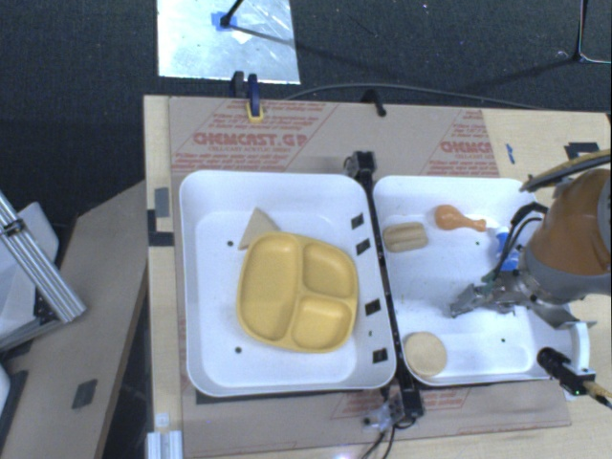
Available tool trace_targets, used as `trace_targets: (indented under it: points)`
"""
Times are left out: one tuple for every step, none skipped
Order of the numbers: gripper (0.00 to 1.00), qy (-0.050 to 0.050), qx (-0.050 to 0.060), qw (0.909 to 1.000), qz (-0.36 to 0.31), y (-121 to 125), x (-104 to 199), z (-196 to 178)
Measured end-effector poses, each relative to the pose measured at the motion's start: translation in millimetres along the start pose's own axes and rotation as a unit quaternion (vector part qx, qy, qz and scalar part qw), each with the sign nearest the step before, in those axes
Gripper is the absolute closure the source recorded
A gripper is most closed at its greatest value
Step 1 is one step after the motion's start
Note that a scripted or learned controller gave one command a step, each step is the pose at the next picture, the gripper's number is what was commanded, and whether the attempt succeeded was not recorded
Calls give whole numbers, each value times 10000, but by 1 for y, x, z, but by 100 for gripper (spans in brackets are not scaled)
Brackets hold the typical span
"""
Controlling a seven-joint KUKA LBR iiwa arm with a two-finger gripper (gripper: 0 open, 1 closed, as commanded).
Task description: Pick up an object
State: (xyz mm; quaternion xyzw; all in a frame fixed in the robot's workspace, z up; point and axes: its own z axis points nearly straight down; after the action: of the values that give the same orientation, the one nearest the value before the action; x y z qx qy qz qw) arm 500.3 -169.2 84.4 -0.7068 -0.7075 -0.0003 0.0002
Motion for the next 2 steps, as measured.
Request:
trace_targets:
  points:
    - [100,-7,-16,10000,-8,1,0,-11]
    - [100,-20,-39,10000,-13,6,-7,-73]
